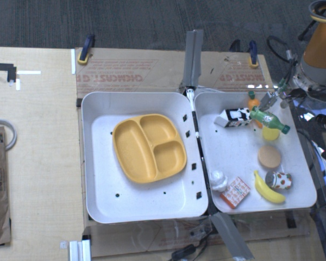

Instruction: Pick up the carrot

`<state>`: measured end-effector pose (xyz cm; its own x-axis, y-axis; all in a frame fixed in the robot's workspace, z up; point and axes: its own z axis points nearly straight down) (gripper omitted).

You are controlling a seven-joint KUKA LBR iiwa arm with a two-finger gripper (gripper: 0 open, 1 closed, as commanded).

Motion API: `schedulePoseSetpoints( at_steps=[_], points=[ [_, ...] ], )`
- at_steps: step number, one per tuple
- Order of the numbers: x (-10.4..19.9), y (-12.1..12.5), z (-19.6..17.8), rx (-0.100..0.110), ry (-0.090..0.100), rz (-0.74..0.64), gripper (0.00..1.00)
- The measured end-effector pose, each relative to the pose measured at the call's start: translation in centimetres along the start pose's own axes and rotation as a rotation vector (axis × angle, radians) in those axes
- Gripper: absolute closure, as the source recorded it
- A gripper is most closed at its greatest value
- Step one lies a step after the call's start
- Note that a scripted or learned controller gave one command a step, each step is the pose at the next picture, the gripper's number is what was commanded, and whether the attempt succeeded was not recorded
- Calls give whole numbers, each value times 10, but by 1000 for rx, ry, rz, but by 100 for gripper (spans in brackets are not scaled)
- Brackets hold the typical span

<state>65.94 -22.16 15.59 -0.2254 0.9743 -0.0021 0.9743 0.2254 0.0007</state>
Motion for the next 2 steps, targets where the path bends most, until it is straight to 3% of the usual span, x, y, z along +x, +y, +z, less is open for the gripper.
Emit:
schedulePoseSetpoints(
  at_steps=[1, 2],
  points=[
    [17, -74, -12, 0, 1, -110, 0],
    [4, -19, -1, -2, -1, -288, 0]
  ],
)
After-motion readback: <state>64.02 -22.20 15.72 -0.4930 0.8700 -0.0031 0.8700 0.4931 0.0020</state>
